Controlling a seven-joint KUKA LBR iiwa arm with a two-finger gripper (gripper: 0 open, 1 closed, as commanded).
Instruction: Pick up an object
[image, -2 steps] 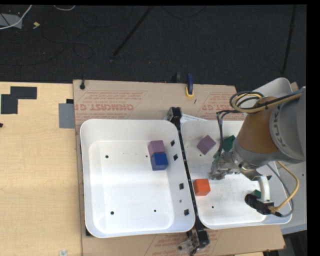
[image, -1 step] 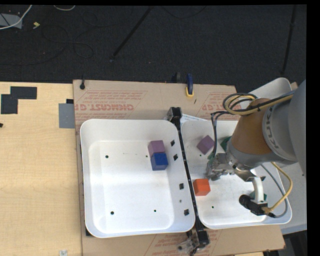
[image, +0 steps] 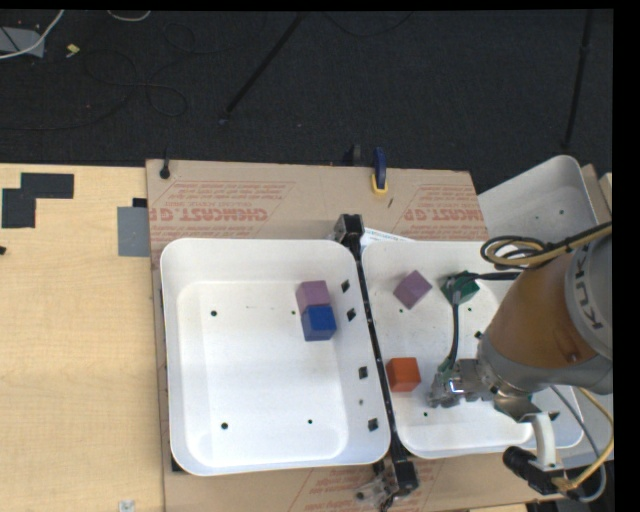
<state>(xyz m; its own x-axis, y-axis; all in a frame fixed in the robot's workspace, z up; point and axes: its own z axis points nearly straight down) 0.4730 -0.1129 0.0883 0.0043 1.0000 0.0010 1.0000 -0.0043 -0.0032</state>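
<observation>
Two white bins sit side by side. The left bin (image: 200, 400) holds a purple block (image: 312, 294) with a blue block (image: 319, 322) touching its near side. In the right bin (image: 470, 440) lie a purple block (image: 412, 289), a small green object (image: 462, 288) and an orange block (image: 403, 375). My gripper (image: 446, 390) hangs low over the right bin, just right of the orange block and apart from it. The bulky wrist hides most of it, and nothing can be made out between its tips.
A black divider rail (image: 365, 330) with clips runs between the bins. The arm's body (image: 545, 330) and looping cables (image: 515, 250) cover the right bin's right side. Cardboard (image: 260, 205) lies under both bins, with a wooden bench (image: 70, 360) to the left.
</observation>
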